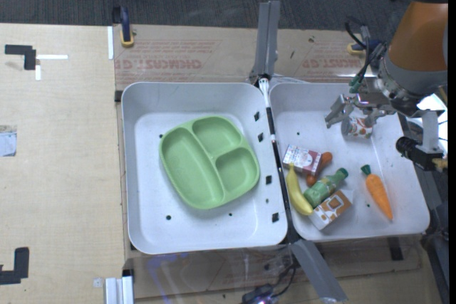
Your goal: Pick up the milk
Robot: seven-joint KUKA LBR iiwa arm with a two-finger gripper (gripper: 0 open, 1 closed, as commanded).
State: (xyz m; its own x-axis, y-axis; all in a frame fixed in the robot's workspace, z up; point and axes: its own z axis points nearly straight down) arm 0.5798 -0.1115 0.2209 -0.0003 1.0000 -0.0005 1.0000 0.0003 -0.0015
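Note:
A small white carton with a red mark, the milk, stands near the back of the right bin. My gripper hangs right over it, reaching in from the right under the orange-banded wrist. Its fingers look spread: the left finger slants out to the left, a little away from the carton. The carton seems to rest on the bin floor, not lifted.
In the right bin lie a pink and white carton, a red sausage, a green bottle, a banana, an orange carton and a carrot. The left bin holds a green divided plate.

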